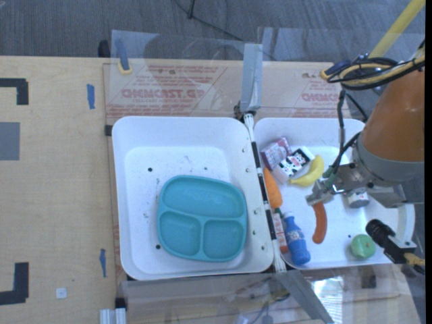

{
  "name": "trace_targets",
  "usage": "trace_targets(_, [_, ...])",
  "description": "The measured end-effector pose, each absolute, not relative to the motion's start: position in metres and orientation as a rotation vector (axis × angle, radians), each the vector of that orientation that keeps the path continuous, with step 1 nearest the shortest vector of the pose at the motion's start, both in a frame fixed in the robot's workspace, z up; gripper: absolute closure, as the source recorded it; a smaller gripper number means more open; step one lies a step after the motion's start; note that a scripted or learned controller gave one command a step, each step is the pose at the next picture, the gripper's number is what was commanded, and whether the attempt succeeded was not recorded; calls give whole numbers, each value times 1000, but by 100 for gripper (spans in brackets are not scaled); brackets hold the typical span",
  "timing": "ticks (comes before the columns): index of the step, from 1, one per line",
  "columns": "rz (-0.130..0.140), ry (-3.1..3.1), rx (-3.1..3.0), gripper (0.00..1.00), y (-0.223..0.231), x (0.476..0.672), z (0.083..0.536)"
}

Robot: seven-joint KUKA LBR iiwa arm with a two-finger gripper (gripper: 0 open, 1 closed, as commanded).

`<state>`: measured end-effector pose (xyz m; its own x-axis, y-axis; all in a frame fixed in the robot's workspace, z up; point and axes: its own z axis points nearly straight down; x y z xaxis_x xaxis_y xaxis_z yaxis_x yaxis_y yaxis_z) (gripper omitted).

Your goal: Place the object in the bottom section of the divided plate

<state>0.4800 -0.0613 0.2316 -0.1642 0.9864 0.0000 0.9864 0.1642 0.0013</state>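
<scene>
Wooden table (pixel 54 201) carries two white bins, and right of the blue plate (pixel 202 217), in the other bin, the gripper (pixel 322 193) hangs just above a red sausage (pixel 319 223), not holding it, so picking comes next; whether it is open I cannot tell.

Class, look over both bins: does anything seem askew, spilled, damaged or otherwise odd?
Nothing looks spilled or broken. The teal divided plate lies flat in the left bin, with small dark specks on the bin floor around it. In the right bin, a carrot and a blue bottle lie loosely along the dividing wall.
</scene>
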Motion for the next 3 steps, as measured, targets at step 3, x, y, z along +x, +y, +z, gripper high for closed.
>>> trace_targets(3, [3,2735,1537,100,-43,587,191])
